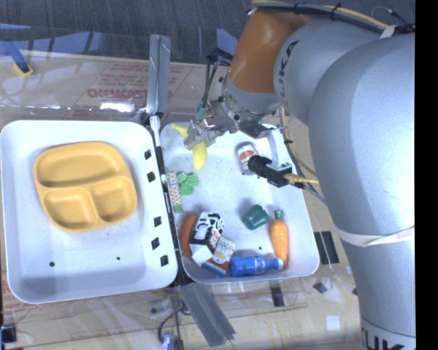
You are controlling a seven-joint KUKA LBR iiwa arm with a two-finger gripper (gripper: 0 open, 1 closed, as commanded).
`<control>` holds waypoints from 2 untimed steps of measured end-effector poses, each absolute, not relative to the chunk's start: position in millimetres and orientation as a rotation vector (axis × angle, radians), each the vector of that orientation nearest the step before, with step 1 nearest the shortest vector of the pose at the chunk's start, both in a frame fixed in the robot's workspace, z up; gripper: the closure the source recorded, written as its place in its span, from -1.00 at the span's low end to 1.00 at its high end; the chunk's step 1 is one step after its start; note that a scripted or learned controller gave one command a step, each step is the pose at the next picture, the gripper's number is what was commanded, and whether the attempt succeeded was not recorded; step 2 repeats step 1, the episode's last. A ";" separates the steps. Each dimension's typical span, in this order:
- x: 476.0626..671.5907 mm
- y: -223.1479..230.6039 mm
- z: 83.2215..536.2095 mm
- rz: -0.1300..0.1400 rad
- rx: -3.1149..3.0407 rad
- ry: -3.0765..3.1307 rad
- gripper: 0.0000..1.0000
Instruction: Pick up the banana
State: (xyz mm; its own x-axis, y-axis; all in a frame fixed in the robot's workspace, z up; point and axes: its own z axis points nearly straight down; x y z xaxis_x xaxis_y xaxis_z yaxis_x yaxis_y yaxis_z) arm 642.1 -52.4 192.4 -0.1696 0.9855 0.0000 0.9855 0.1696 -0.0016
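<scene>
Big smooth grey arm (358, 137) fills the 3 o'clock side, nearest the lens. Gripper (199, 131) low at right bin's (301, 217) 11 o'clock corner; clenched or released, cannot tell. One curved yellow banana (198, 154) just beneath it, near the rim. One carrot (278, 238), one blue bottle (252, 266). Left bin (73, 268): one yellow three-compartment tray (84, 184), open floor around.

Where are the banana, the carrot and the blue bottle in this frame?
banana (198, 156): camera view, on the yellow body's lower half, just below the gripper.
carrot (279, 239): camera view, on the middle of the orange root.
blue bottle (252, 266): camera view, on the middle of the blue body lying on its side.
</scene>
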 end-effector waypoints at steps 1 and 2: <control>641.7 -51.9 192.0 0.001 -2.284 -2.157 1.00; 641.7 -51.9 192.0 0.001 -2.284 -2.157 1.00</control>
